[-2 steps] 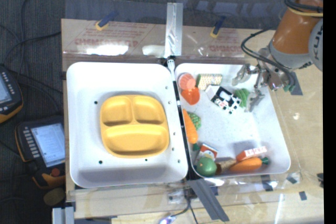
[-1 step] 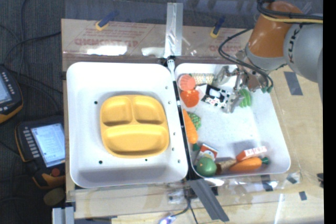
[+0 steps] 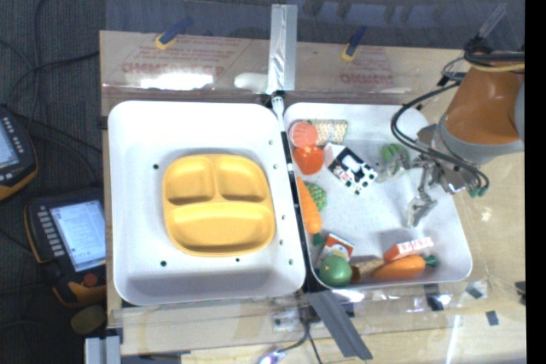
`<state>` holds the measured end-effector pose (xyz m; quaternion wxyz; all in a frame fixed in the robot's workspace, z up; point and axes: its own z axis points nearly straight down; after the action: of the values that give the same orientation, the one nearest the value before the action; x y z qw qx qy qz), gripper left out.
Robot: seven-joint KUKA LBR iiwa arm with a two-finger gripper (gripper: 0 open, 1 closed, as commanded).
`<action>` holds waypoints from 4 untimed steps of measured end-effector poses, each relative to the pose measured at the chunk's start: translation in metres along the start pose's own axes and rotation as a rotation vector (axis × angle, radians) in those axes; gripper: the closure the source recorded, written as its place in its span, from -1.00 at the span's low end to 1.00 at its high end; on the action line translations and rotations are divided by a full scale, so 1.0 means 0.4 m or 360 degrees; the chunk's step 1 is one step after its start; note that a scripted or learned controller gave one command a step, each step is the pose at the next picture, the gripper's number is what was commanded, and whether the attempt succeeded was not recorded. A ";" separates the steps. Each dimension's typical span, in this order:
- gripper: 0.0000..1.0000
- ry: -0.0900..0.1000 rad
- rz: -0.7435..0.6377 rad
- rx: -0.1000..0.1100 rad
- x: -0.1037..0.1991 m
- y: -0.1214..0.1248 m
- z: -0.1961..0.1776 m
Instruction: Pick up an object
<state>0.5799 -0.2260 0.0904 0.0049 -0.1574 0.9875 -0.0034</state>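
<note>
The gripper [image 3: 420, 207] hung over the right bin [image 3: 444, 228]; its opening could not be judged. Left of it lay a checkered block [image 3: 353, 169], below it a carrot [image 3: 401, 268]. Far left, a yellow tray [image 3: 219, 202] filled the left bin [image 3: 136, 149].

My pincer [image 3: 420, 207] hangs inside the right bin [image 3: 452, 264]. Left of it lies a checkered cube [image 3: 353, 169]; nearer the front, a carrot [image 3: 399, 268]. The sectioned tray [image 3: 219, 202] sits in the left bin [image 3: 136, 260], well apart.
</note>
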 end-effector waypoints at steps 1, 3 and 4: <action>-1.00 -0.0005 -0.0098 0.0000 -0.142 0.003 0.003; -1.00 -0.0004 -0.0398 -0.0003 -0.241 0.043 0.004; -1.00 -0.0002 -0.0466 -0.0003 -0.087 -0.010 0.002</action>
<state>0.6141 -0.2191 0.0897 0.0047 -0.2996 0.9540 -0.0032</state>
